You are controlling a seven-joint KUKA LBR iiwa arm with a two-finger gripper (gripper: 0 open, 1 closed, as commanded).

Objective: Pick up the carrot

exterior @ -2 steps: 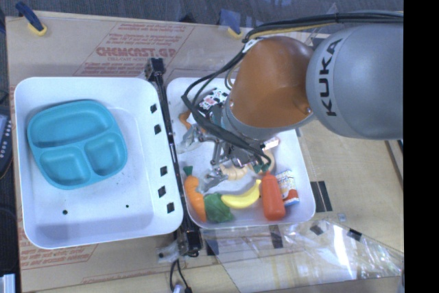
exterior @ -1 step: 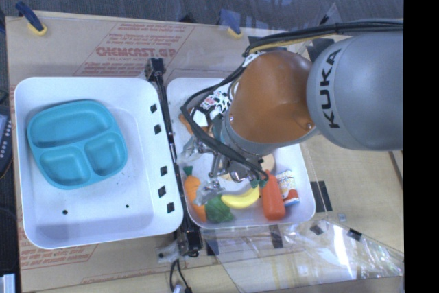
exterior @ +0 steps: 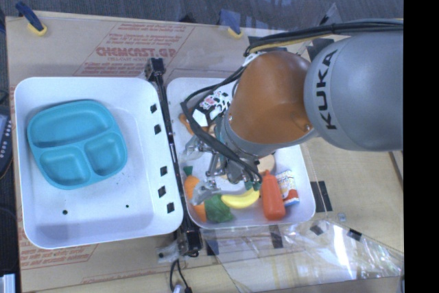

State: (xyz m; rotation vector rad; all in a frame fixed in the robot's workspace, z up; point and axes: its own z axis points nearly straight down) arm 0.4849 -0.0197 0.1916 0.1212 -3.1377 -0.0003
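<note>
carrot [exterior: 272, 197]: orange-red, stubby, upright at right bin [exterior: 302, 206] front | beside banana [exterior: 241, 200] | gripper [exterior: 218, 175] just left; finger state unclear

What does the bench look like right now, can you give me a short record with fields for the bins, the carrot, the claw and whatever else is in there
left bin: holds a blue divided tray
right bin: holds the toy foods, under the arm
carrot: orange, lying near the bin's front right, beside a yellow banana
other items: green vegetable, small orange piece
claw: low over the right bin, left of the carrot; finger state unclear
carrot held: not seen between the fingers
</note>
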